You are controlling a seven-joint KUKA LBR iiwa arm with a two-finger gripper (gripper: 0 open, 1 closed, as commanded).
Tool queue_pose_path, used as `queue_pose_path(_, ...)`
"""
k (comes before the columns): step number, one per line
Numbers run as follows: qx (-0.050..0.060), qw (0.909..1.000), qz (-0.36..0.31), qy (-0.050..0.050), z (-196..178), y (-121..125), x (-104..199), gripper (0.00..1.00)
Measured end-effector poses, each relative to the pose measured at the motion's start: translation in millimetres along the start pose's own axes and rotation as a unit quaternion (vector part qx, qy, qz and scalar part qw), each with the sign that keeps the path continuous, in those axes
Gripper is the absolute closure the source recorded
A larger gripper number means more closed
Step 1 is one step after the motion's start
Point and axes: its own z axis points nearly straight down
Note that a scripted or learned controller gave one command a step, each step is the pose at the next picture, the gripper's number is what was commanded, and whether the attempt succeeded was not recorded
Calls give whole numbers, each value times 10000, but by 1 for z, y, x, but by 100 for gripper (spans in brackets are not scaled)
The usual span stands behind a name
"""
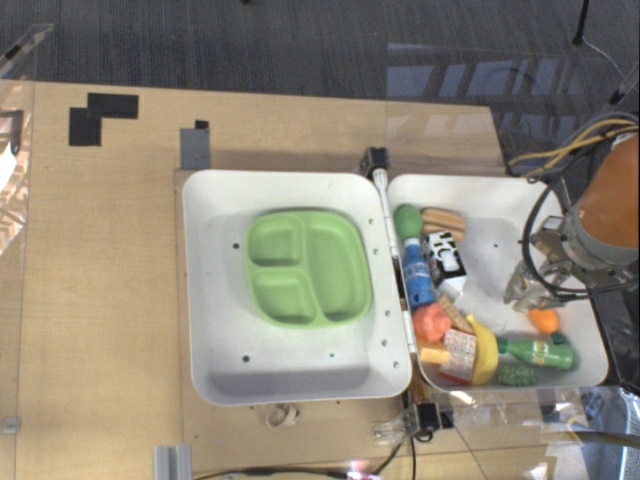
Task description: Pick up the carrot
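At the near edge of the table (100,298), cables and a clip (428,418) lie below the seam between two white bins. In the right bin (480,238), the near corner holds a green bottle (530,353) on its side, its label too small to read, touching a yellow banana (484,353) and a small carton (458,350) with red-and-white print that cannot be made out. Just beyond them sits a pink-orange toy (432,322). The carrot (543,319), a short orange piece, lies on the bin floor near the right wall, just past the green bottle. The tool (527,293) hangs directly beside it, metal fingers (515,290) pointing down just left of the carrot; whether they are parted or closed cannot be told, and nothing is seen between them. Along the divider, a blue bottle (417,278) lies lengthwise, its label unreadable, with a black-and-white package (445,253) beside it carrying bold white lettering that stays illegible. Farther back rest a green vegetable (407,221) and a tan bread roll (443,218). The left bin (215,368) carries a light green three-compartment tray (305,268). The arm (605,208), grey with an orange band, enters from the right. Black tape marks (100,118) sit on the table's far left corner.
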Motion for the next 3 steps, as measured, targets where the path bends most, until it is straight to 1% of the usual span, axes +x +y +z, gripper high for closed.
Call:
queue_pose_path(1, -4, 10000, 1, 1, 0, 0, 0, 0)
queue_pose_path(2, -133, 9959, -895, 68, 28, 7, -1, 0)
queue_pose_path(3, -68, 9960, -887, 29, 13, 3, -6, 100)
